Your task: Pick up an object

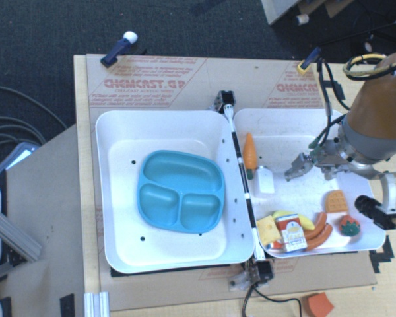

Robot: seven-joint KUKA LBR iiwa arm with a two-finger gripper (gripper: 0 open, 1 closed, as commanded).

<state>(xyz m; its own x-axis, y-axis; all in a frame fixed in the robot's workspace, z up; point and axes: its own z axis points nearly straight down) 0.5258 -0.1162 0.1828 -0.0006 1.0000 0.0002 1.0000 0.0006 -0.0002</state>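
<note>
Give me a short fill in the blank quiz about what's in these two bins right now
1. The blue divided plate lies in the ____ bin in the camera view.
2. The carrot rests against the right bin's ____ wall.
3. The plate has ____ compartments.
4. The arm reaches over the ____ bin.

Missing words: left; left; three; right

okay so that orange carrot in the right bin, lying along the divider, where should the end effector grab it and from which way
Grip the carrot across its thick middle, coming straight down from above. It lies flat, running lengthwise along the right bin's left wall, its narrower end near the white block. That wall probably leaves little room on one side, so a finger may have to slip between wall and carrot. The end effector sits to its right.
</note>
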